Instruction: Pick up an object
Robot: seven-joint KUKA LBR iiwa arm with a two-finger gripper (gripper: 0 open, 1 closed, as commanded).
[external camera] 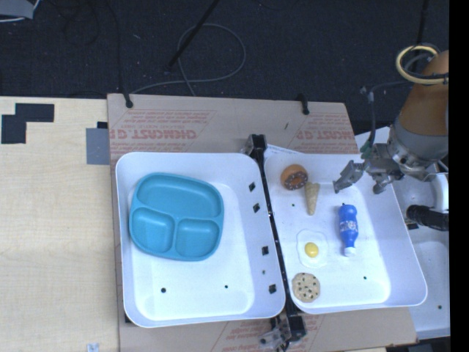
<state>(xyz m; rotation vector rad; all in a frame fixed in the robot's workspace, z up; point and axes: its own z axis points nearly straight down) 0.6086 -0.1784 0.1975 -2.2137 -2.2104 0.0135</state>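
Note:
The right bin [399,270] holds a blue bottle [347,228] lying on its side, a fried egg toy [312,248], a chocolate-chip cookie [305,287], a brown doughnut [294,177] and a cream cone [312,196]. My gripper [363,177] hangs over the bin's upper right part, above and slightly right of the bottle. Its two fingers are spread apart with nothing between them.
The left bin [146,292] carries a blue divided tray [176,215]. A black divider [267,226] runs between the bins. Cardboard [220,123] lies under both, and cables trail over the dark floor behind.

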